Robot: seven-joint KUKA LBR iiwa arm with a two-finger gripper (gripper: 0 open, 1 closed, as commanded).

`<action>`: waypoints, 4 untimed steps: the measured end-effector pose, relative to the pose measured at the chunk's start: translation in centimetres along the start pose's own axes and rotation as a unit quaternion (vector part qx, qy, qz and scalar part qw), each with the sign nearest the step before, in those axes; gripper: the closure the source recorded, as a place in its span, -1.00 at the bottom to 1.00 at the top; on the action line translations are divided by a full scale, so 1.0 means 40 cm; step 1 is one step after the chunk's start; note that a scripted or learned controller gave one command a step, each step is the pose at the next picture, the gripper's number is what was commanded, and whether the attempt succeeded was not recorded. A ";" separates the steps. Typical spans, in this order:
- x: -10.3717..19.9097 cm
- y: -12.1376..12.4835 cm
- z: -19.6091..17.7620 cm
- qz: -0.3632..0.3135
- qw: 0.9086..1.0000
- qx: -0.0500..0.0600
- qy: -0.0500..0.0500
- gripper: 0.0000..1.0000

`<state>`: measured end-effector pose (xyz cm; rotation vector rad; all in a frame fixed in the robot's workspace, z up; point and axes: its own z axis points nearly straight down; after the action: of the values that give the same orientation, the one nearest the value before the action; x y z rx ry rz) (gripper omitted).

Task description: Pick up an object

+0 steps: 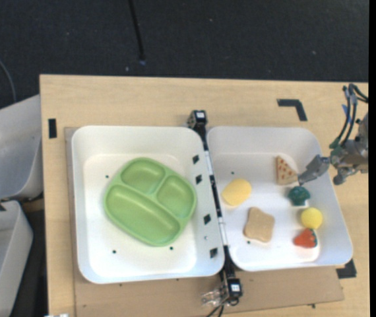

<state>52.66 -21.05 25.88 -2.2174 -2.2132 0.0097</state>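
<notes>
The right bin (pixel 254 144) holds several toy foods: a pizza-like wedge (pixel 284 169), a yellow lemon-shaped piece (pixel 237 191), a tan toast slice (pixel 259 224), a small dark green piece (pixel 298 195), a yellow ball (pixel 311 217) and a red piece (pixel 305 238). My gripper (pixel 325 173) reaches in from the right edge over this bin's right rim, just right of the wedge and above the dark green piece. It stands open with nothing between its fingers. Most of the arm is cut off by the frame.
The left bin (pixel 89 157) contains a green divided plate (pixel 150 201). A black-clipped divider (pixel 209 190) runs between the bins. White containers (pixel 3 150) stand off the bench to the left. Bare wooden bench surrounds the bins.
</notes>
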 end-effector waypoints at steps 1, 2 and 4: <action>0.001 0.006 -0.016 -0.002 1.000 -0.006 -0.002 -1.00; 0.015 -0.012 0.118 -0.001 1.000 -0.004 -0.001 -1.00; 0.012 0.016 0.346 0.001 1.000 -0.004 -0.001 -1.00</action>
<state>53.14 -20.56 12.05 -2.2259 -2.2154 0.0039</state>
